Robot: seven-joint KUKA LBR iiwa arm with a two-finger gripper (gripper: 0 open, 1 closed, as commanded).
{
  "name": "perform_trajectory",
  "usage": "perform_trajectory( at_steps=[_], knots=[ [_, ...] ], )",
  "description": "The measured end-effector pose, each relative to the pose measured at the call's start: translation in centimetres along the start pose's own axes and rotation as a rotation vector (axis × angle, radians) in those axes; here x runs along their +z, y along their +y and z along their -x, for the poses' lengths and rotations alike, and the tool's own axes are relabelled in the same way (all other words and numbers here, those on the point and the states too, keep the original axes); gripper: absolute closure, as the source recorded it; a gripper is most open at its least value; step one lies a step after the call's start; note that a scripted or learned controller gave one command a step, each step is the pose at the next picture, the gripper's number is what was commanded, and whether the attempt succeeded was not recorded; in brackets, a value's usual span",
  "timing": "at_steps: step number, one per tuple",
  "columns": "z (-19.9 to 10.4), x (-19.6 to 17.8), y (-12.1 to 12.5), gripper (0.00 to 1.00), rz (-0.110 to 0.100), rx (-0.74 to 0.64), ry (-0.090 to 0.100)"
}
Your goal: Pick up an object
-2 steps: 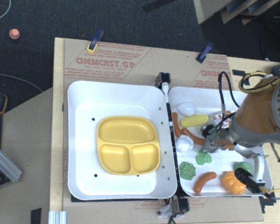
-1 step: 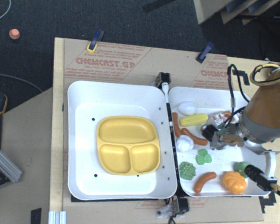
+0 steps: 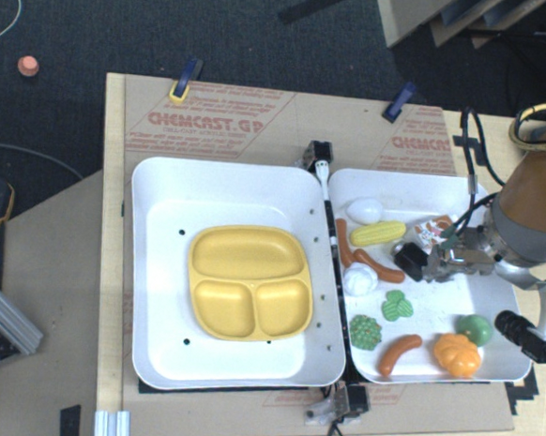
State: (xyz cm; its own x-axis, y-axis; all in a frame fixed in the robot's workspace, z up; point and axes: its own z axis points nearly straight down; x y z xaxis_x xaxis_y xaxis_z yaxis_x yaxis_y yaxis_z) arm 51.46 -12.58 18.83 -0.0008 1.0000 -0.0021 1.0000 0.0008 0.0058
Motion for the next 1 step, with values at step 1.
perform_trajectory(
  at_steps=[1],
  knots=[
    [0.02, -3.9, 0.16, 1.0, 0.001, 0.0, 0.0]
  ],
)
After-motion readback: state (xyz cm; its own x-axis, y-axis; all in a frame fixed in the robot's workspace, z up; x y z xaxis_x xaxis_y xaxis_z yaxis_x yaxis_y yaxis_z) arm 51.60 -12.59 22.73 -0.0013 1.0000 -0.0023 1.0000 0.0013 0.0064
